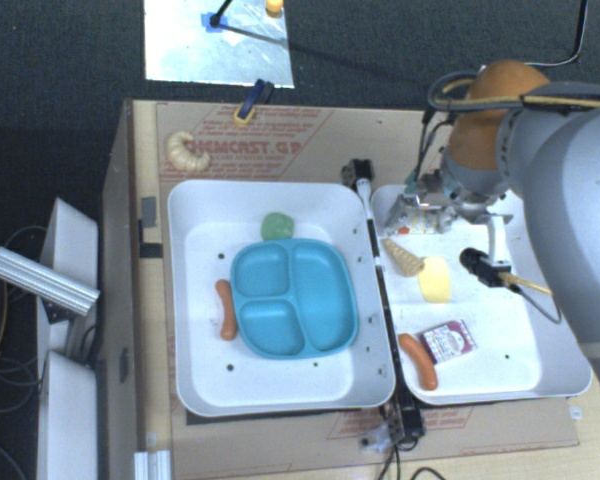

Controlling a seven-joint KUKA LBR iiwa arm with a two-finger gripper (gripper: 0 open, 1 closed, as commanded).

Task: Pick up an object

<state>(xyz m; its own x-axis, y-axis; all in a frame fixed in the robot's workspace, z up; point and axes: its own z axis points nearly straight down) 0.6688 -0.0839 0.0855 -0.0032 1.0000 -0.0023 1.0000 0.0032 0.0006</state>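
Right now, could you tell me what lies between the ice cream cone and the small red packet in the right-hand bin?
In the camera view, a yellow block lies between the ice cream cone and the red packet, just below the cone.

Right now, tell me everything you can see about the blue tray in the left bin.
The blue tray is a light blue, plastic-looking plate with rounded corners and three compartments: two on the upper side and one larger below. It lies flat, slightly turned, near the middle of the left bin. Nothing sits in its compartments. A green lump lies just beyond its top edge and an orange sausage lies beside its left edge; whether either touches it is unclear.
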